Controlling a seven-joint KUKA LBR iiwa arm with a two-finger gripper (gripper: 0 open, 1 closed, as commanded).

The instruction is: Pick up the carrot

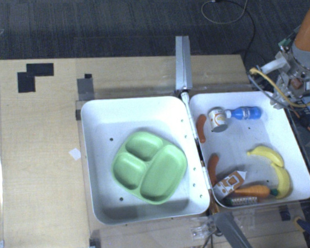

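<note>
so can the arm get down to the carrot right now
Probably, but it's a tight spot. The carrot lies against the bin's near wall, wedged between a carton and the banana. Nothing covers it from above.

Left bin [93, 152]: green divided plate [149, 166] lying near middle, three compartments. Right bin [295, 136]: tin can [217, 119] touching blue bottle [245, 113] at far side; two sausages [201, 129] [213, 167] along left wall; banana [276, 170] at right; small carton [229, 182] at near edge. Black cable [226, 8] looped on dark floor beyond bench.
</note>
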